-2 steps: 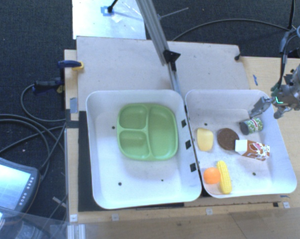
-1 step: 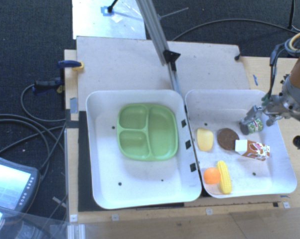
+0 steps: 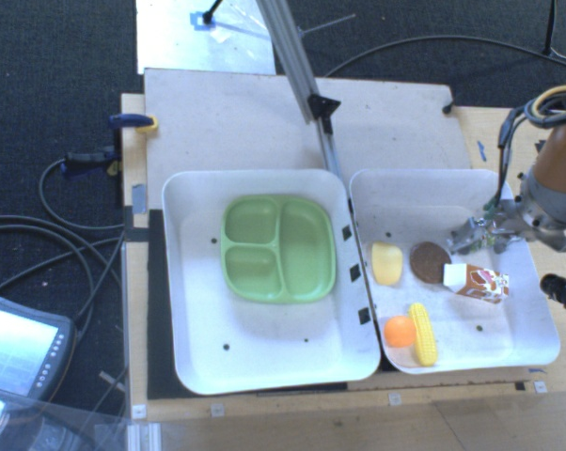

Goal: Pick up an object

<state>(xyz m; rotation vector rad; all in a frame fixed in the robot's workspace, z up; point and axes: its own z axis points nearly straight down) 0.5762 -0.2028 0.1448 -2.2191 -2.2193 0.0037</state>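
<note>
From my seat the gripper [image 3: 473, 235] hangs over the right bin [image 3: 537, 341], up by its far right side; can't tell how the jaws are set. Just below it I see a brown round cookie [image 3: 430, 261] touching a small carton [image 3: 477, 283]. Left of those sits a yellow block [image 3: 387, 263], with an orange [image 3: 400, 332] and corn cob [image 3: 423, 334] nearer me. The green divided plate [image 3: 278, 249] is in the left bin [image 3: 194, 346].
</note>
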